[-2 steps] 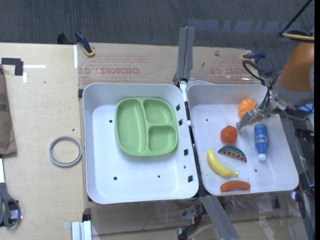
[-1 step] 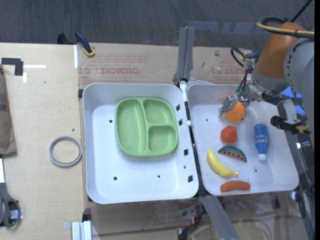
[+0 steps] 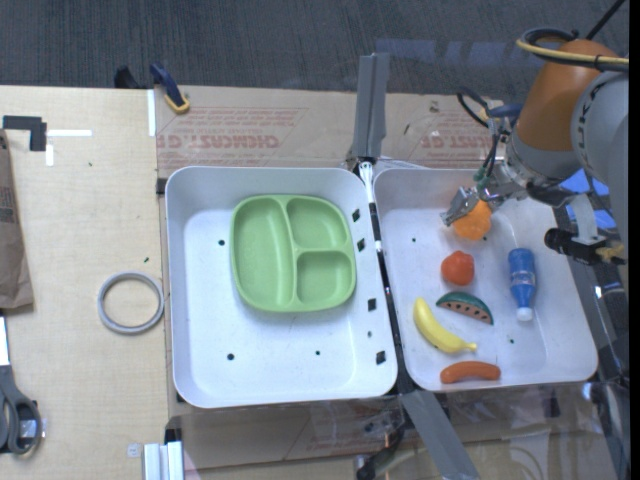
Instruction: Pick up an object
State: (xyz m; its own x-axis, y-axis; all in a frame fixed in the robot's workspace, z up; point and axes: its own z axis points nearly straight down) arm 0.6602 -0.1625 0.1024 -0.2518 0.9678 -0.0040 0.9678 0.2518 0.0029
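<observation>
White plastic forms the two shallow bins set side by side on the bench, the left bin [image 3: 190, 298] and the right bin [image 3: 560, 348]. A green divided plate [image 3: 293, 252] with three compartments is seen lying in the left bin, toward its back. In the right bin a small group of toy foods is laid out: a red tomato-like piece [image 3: 458, 267] near the middle, a watermelon slice [image 3: 466, 308] just in front of it, a yellow banana [image 3: 441, 329] beside the slice toward the left wall, and a red sausage [image 3: 470, 372] close to the front wall. A blue bottle [image 3: 521, 280] with a white cap is seen lying to the right of these. The grey arm with its orange band [image 3: 555, 103] is reached in from the right, and the gripper [image 3: 468, 206] is placed over the back of the right bin, where an orange object [image 3: 473, 222] is seen touching its tip; whether that object is clamped between the fingers cannot be told. On the bench left of the bins, a grey ring [image 3: 131, 301] is seen lying flat.
</observation>
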